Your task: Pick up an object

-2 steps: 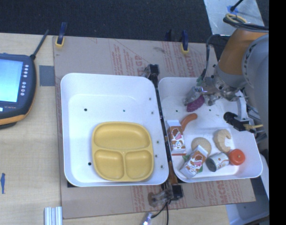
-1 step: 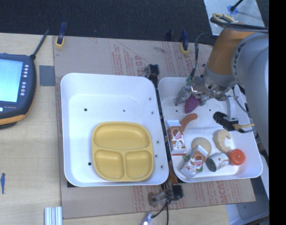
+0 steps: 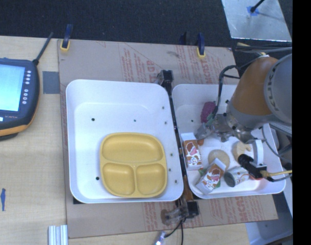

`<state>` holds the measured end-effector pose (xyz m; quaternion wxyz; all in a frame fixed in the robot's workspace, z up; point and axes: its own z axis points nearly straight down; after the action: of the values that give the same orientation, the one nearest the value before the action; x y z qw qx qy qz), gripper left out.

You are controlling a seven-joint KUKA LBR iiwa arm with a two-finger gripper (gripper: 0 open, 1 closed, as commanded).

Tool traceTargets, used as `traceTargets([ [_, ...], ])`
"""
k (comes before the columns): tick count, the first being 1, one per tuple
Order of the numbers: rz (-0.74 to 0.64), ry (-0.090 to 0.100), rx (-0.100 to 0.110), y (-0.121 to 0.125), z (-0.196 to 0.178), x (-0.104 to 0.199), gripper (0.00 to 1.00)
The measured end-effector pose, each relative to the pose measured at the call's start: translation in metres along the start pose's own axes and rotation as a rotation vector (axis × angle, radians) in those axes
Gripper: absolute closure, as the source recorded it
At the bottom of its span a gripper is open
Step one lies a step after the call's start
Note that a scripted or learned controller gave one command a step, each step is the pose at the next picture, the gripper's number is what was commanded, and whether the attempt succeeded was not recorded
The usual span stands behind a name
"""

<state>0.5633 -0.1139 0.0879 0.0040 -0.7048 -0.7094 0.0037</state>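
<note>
The arm (image 3: 257, 93) reaches down into the right bin (image 3: 183, 98), and its tool (image 3: 212, 129) sits low among the clutter there, just beside a dark magenta object (image 3: 208, 110) near the bin's far wall. Whether the tool is wide, narrow, or closed on anything I cannot tell; the wrist's bulk and the blur around it hide that.

Every candidate for picking lies in the right bin. Toward the bin's left wall lies a small red-and-white carton (image 3: 192, 154). Nearer the bin's front rim a second printed carton (image 3: 211, 176) lies tilted, with a small can (image 3: 237, 178) just beside it. Between them and the tool rest two pale round pieces (image 3: 220, 157), one partly under the arm.

The risks, as I judge them, come from crowding. The things in the right bin lie close together, so a closing tool could catch two at once, or nudge one aside and close on nothing. The tilted carton looks light and could slide away under a glancing touch. The can is round and may roll or squirt out of a pinch. A black-and-yellow cable (image 3: 260, 172) crosses the bin's right side and could snag as the arm moves. The magenta object lies close to the far wall, leaving little room for a clean approach.

The left bin (image 3: 76, 137), beside the right bin, holds a yellow divided tray (image 3: 133, 164).
</note>
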Motion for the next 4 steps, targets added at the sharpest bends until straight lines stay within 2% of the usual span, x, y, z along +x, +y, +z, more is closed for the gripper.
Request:
traceTargets([
  [1, 0.003, 0.001, -0.004, 0.072, -0.001, -0.008, 0.00],
  [2, 0.000, 0.000, 0.000, 0.002, 0.000, -0.015, 0.00],
  [3, 0.000, 0.000, -0.002, 0.048, -0.001, 0.006, 0.00],
  [4, -0.002, 0.000, 0.005, 0.047, -0.007, 0.005, 1.00],
])
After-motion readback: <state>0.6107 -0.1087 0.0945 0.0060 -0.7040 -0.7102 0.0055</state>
